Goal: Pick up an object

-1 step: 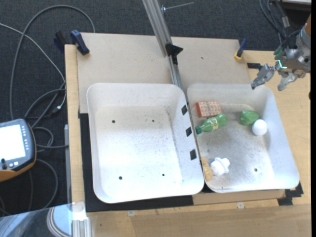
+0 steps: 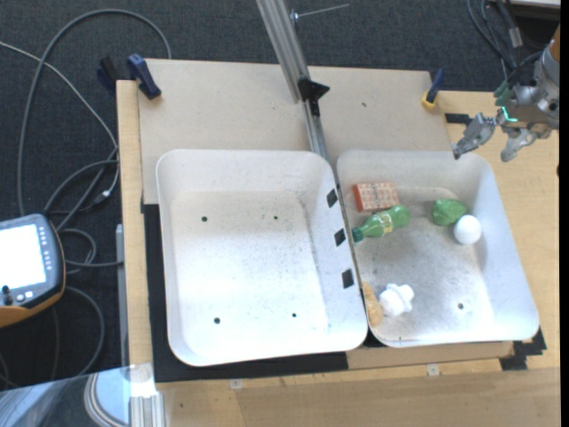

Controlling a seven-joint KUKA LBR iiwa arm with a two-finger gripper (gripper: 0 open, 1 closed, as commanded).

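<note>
The tool [image 2: 492,140] is open and holds nothing; the white ball [image 2: 468,229] lies just below it in the frame.

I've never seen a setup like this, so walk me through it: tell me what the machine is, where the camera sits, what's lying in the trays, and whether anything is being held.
This is one camera fixed above a bench, looking down at a slant. The machine is a robot arm reaching in from the right; its end effector, a two-finger claw, hangs open above the top right corner of the right bin, with nothing between its fingers. Two shallow white bins sit side by side. In the right one lie an orange-brown block, a green bottle on its side, a green lump, a white ball touching that lump, and a small white piece near the front. The left bin shows just specks and dots.
</note>
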